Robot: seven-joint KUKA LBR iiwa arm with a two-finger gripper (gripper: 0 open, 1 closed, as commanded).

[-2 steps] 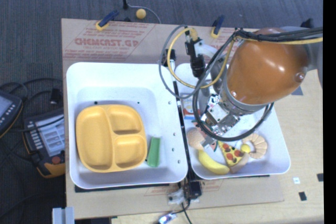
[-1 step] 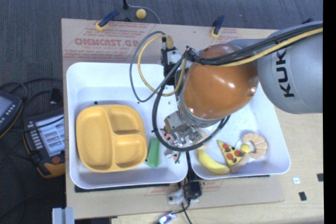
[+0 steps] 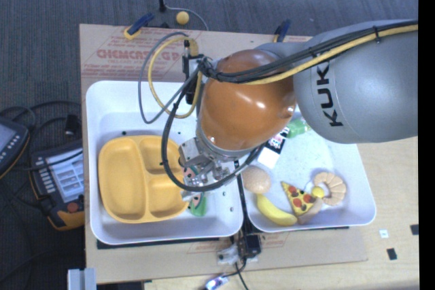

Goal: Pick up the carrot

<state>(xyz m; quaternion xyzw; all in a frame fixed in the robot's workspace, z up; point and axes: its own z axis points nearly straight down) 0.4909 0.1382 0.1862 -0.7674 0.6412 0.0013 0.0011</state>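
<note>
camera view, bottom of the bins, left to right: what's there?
yellow tray → gripper → banana → pizza slice → pretzel

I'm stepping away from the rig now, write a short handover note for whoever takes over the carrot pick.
Gripper: low over the left bin, beside the yellow tray; whether its fingers are open or shut is hidden by the wrist.
Carrot: a green and orange piece peeks out just under the gripper, at the tray's right edge; likely the carrot, mostly covered.
Right bin: banana, pizza slice, cookie.
Done: arm is at the spot.
Left: confirm a grasp and lift.
</note>
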